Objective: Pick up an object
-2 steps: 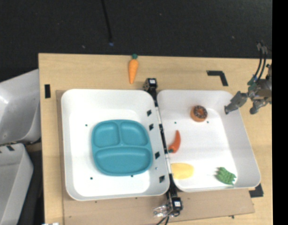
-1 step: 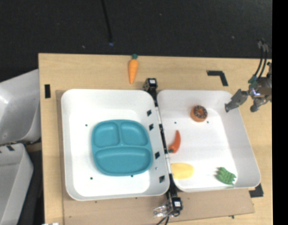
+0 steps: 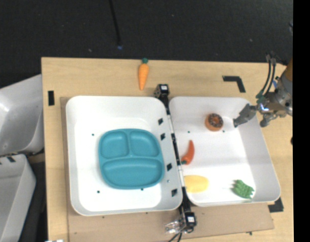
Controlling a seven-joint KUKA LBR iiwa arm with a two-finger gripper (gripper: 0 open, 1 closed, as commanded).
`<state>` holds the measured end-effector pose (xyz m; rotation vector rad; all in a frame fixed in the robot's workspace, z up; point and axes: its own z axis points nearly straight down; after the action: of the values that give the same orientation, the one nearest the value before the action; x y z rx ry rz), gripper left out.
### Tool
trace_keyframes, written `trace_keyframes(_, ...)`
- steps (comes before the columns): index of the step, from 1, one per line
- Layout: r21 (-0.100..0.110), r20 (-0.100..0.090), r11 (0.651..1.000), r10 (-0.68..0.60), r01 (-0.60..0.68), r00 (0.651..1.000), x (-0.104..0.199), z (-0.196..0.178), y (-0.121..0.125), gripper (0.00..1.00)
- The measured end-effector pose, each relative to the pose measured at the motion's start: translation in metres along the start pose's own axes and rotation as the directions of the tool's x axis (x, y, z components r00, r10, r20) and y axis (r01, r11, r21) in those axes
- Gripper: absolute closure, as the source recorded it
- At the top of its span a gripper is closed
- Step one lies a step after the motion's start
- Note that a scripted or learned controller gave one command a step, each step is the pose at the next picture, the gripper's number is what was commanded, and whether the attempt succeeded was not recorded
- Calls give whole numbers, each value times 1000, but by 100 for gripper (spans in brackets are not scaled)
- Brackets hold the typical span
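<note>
Since my gripper (image 3: 248, 114) hangs over the far right edge of the right bin (image 3: 255, 150), everything I might pick lies to the view's left of it or nearer the camera. I cannot tell from this angle whether it is spread or pressed together, and I see nothing between its tips.

The closest thing is the brown donut (image 3: 214, 121), just beside the gripper on its left in the view, lying flat on the bin floor and apart from the gripper. Being round, it has no long axis to line up with, so I judge it the easiest target: a short move leftward and down.

The red pepper (image 3: 188, 152) lies further left and nearer the camera, close against the bin's left wall, its long axis running roughly away from the camera. The yellow lemon (image 3: 196, 183) and the green piece (image 3: 243, 189) sit well apart from the gripper, along the near wall. The carrot (image 3: 143, 74) rests on the table (image 3: 94, 74), beyond both bins.
</note>
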<state>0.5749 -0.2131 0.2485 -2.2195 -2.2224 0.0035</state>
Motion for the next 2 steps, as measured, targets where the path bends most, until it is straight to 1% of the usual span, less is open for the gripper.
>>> trace_keyframes(1,0,1,1000,2,-2,1000,-7,52,8,0)
trace_keyframes(2,1,0,1000,2,-2,1000,-12,96,4,0)
